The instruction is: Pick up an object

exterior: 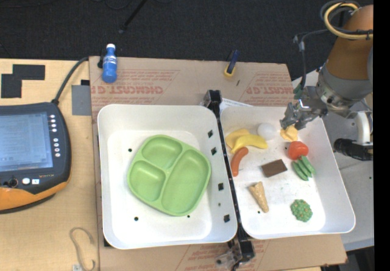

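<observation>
- Hand (pixel 297 119) is seen over the right bin's (pixel 341 203) far edge, beside a yellow piece (pixel 289 134); its state cannot be told.
- Tomato (pixel 297 149), banana (pixel 245 140), brown block (pixel 273 168) are crowded nearby.

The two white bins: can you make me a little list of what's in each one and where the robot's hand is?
left bin: green plate with three sections
right bin: banana, white ball, tomato, orange sausage, brown block, cone, broccoli, green pod, small yellow piece
gripper: above the right bin's far edge, just over the small yellow piece
</observation>
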Available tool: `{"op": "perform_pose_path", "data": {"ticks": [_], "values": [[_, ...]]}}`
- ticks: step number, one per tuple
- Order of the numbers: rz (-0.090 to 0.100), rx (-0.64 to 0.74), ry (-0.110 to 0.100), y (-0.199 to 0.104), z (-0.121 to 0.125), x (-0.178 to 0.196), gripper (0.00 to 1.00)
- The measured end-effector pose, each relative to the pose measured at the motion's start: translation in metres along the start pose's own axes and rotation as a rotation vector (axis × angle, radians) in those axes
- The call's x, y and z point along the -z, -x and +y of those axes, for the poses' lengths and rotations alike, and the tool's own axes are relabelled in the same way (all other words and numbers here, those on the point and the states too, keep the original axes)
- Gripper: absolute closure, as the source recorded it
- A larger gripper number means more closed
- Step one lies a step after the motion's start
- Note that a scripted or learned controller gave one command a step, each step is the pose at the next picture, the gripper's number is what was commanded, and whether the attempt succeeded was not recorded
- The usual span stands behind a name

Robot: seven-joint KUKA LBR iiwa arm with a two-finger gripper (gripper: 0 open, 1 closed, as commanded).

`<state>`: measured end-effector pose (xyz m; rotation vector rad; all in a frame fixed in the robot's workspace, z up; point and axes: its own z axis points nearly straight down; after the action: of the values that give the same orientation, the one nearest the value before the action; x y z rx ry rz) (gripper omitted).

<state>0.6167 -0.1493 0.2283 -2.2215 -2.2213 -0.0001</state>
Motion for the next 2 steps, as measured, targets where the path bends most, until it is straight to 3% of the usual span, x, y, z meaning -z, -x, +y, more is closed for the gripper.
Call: {"op": "perform_pose_path", "data": {"ticks": [2], "values": [[0.002, 0.004, -0.002, -0.093, 0.004, 0.005, 1.0]]}}
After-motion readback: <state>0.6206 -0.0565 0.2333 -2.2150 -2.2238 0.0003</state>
